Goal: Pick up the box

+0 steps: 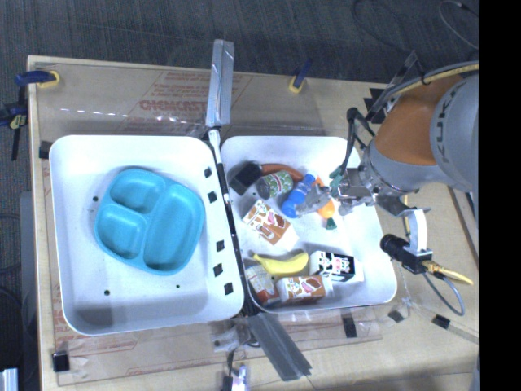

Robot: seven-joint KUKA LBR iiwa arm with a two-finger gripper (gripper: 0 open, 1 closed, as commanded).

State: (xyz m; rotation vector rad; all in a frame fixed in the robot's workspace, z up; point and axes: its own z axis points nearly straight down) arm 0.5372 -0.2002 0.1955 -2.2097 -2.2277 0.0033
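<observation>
fingers [319, 204] among right-bin clutter, box [267, 221] apart

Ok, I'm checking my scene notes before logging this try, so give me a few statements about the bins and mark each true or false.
1. The blue tray lies in the left bin. True.
2. The banana lies in the left bin. False: it lies in the right bin.
3. The tool is over the right bin. True.
4. The black-and-white box sits beside the blue tray. False: it sits in the right bin, right of the banana.
5. The patterned box lies above the banana in this view. True.
</observation>
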